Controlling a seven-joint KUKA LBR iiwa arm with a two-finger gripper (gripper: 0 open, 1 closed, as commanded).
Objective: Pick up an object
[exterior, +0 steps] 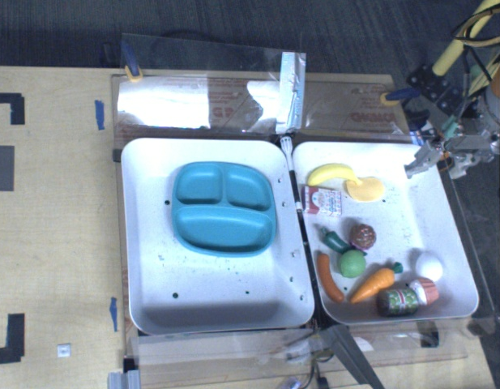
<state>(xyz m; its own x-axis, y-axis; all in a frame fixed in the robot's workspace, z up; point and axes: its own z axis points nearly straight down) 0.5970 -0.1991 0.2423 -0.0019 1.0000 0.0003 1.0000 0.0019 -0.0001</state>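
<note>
2 shallow white bins are sitting side by side on the bench. The left bin [144, 282] is holding a blue divided plate [224, 207] with 3 compartments, lying flat toward the bin's back half. The right bin [452, 241] is carrying the toy food. A yellow banana [331, 173] is lying near the back, with a pale yellow piece [365, 189] just beside it on the right. A small red-and-white carton [323, 201] is sitting just in front of the banana, close to the bin's left wall. Further forward, a brown round piece [363, 236] is resting beside a green round piece [352, 262], and a dark green item [334, 240] is lying next to them. An orange sausage-like piece [328, 277] is lying along the left wall, and an orange carrot [373, 283] is slanting just beside it. A dark can [399, 301] is lying on its side at the front, touching a red-and-white item [425, 290], with a white egg [429, 267] just behind.

The gripper [424, 162] is hanging at the back right corner of the right bin — well apart from the food pieces, nothing between its tips. Whether the claw is spread or pressed together, I cannot tell.
</note>
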